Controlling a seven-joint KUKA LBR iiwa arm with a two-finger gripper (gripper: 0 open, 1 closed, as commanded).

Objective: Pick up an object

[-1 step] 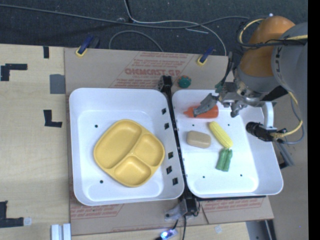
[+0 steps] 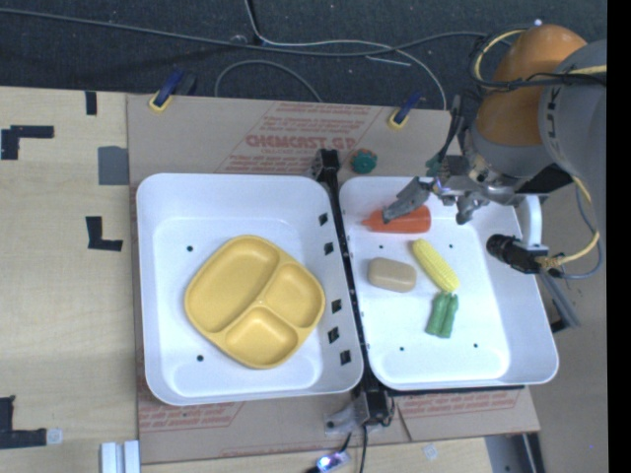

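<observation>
Camera view showed the gripper (image 2: pixel 434 205) over the right bin (image 2: pixel 523 348), its fingers spread apart above a carrot (image 2: pixel 399 223) whose top edge they partly hid; a potato (image 2: pixel 392 275), corn (image 2: pixel 435 265) and a green vegetable (image 2: pixel 442 315), hard to identify, lay nearby; the left bin (image 2: pixel 163 264) held a yellow plate (image 2: pixel 254 301).

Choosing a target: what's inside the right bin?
Right bin holds a carrot, corn cob, tan potato-like piece and green vegetable. The gripper covers the carrot's upper edge.

Divided plate (image 2: pixel 254 302) in left bin (image 2: pixel 158 205)
</observation>
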